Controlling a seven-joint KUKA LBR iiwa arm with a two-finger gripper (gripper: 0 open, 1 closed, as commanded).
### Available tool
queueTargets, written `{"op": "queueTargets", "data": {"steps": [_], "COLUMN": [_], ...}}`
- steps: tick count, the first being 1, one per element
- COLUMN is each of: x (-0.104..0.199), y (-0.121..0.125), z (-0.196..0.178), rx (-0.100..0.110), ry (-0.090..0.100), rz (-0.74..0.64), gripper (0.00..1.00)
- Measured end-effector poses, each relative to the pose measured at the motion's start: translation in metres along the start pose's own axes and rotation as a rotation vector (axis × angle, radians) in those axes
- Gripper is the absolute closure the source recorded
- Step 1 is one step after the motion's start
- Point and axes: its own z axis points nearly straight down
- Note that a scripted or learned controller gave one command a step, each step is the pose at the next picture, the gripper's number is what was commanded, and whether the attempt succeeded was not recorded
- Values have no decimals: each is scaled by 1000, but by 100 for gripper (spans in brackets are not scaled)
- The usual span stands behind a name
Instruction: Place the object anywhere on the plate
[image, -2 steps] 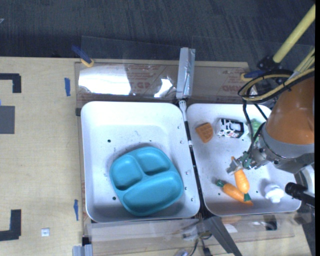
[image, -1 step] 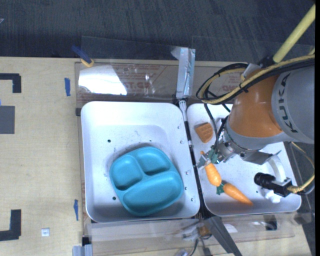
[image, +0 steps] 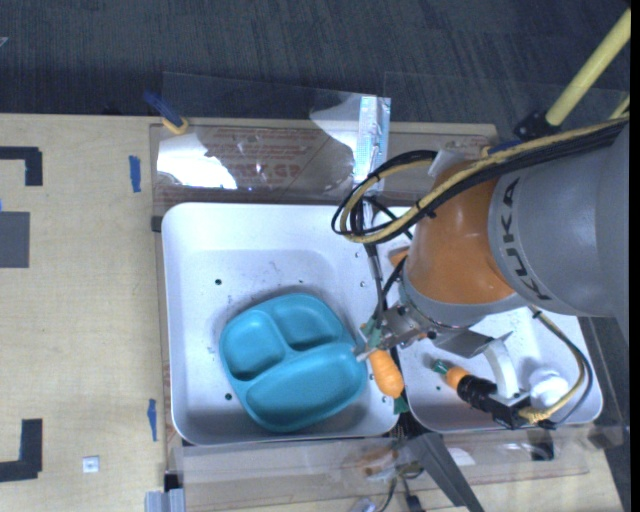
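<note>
Just beside the blue divided plate (image: 290, 358) in the left bin (image: 200, 260), an orange carrot-like object (image: 386, 372) sits under the gripper (image: 378, 345). Whether the gripper pinches it, I cannot tell.

Plate (image: 290, 365): smooth blue plastic, satin sheen. Bins (image: 200, 300): smooth white plastic, scuffed, lightly glossy. Surface (image: 75, 300): pale matt wood grain. Arm (image: 560, 240): grey matt casing, glossy orange band. Object (image: 386, 372): smooth orange plastic.

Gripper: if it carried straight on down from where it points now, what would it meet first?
Probably the carrot by the gripper, at the rim beside the plate; depth is unclear.
</note>
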Motion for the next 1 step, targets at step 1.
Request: {"op": "queueTargets", "data": {"steps": [1], "x": [-2], "y": [0], "z": [0], "rx": [0], "ry": [-1], "rz": [3], "gripper": [0]}}
